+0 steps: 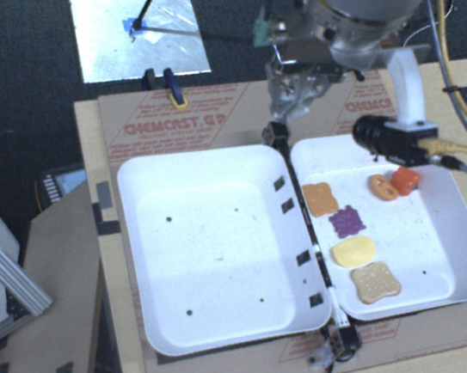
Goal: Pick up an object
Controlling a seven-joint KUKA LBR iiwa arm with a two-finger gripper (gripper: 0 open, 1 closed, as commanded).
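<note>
Robot fingers point(292, 99), open or closed I cannot tell, hover above the bins' far edge. Next likely step: descend toward the toast slice point(320, 198) just below.

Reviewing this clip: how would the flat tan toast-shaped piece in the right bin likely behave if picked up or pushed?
The flat tan toast-shaped piece lies low, so it probably slides rather than rolls. It looks like a light, stiff toy. Its thin edge may be hard to pinch against the right white bin floor.

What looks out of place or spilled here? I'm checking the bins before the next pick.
Nothing stands out. The orange slab, purple piece, yellow piece, toast-like piece and red-orange pieces all lie inside the right bin, none spilled.
</note>
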